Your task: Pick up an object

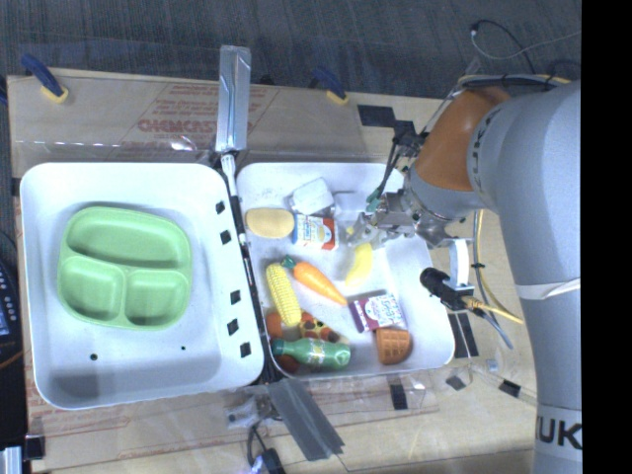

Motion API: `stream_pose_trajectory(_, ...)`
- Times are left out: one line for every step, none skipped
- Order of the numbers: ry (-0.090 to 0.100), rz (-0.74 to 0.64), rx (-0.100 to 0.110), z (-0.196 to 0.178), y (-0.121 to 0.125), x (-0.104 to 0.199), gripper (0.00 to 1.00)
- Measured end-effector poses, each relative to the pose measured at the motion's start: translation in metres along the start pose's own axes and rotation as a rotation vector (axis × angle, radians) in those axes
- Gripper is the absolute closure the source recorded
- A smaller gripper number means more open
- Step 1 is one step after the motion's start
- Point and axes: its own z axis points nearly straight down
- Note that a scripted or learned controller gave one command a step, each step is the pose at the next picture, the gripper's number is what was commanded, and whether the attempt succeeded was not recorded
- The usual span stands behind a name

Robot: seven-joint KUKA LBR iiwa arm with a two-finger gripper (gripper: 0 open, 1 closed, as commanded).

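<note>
- The desk (118, 433) carried two shallow white bins side by side; the right bin (434, 349) served as the reference for all positions below.
- The left bin (39, 265) touched the right bin along a shared wall. It held a green divided tray (125, 265), lying flat toward that bin's far side from the right bin.
- The arm (523, 166), grey with an orange band, reached in over the right bin's right rim.
- The tool (367, 227) was low inside the right bin, near its upper right corner. Whether it was wide or narrow could not be told; nothing was seen between its tips.
- A yellow banana-like piece (359, 261) lay just below the tool, tilted, in the right bin's upper right quarter.
- A small carton with a red and white label (314, 231) lay just left of the tool, with a white box (311, 196) above it near the bin's top wall.
- A pale yellow round item (269, 223) sat in the right bin's upper left corner.
- A corn cob (283, 294) lay along the right bin's left wall, and a carrot (318, 282) lay just beside it toward the bin's centre.
- A purple packet (379, 312) lay right of centre, and an orange-brown item (393, 345) sat just below it near the bottom wall.
- A green bottle (314, 354) lay on its side along the right bin's bottom wall, touching a cluster of small red pieces (308, 326).
</note>
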Motion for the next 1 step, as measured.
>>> stream_pose_trajectory(0.001, -0.148, -0.002, -0.0907, 0.035, 0.0233, 1.0)
